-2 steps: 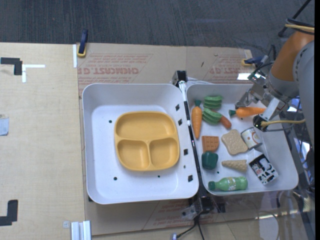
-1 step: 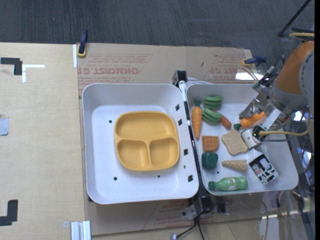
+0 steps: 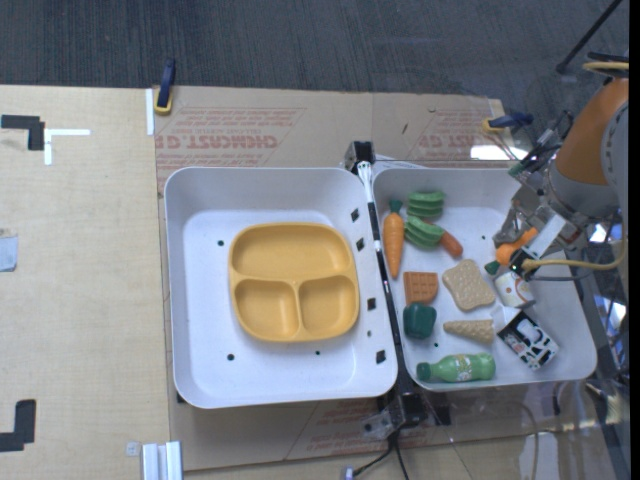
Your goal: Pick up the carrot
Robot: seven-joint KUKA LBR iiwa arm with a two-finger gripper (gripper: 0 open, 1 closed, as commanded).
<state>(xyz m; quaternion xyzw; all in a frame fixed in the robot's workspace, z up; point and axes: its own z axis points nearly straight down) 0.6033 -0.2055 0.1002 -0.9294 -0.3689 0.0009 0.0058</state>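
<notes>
The carrot (image 3: 393, 243) is orange with a green top. It lies lengthwise along the left wall of the right bin (image 3: 575, 353), top end pointing away. My gripper (image 3: 520, 243) hangs over the right side of that bin, well to the right of the carrot and apart from it. Small orange and white pieces sit right under the gripper, and I cannot make out what they are.
Around the carrot lie green leafy pieces (image 3: 425, 218), a small orange piece (image 3: 452, 244), a cracker (image 3: 421, 287), a bread slice (image 3: 468, 284), a green pepper (image 3: 419, 320), a wafer (image 3: 470, 330), a green bottle (image 3: 457, 369) and a black-and-white pack (image 3: 527, 340). A yellow divided plate (image 3: 295, 280) sits in the left bin (image 3: 190, 298).
</notes>
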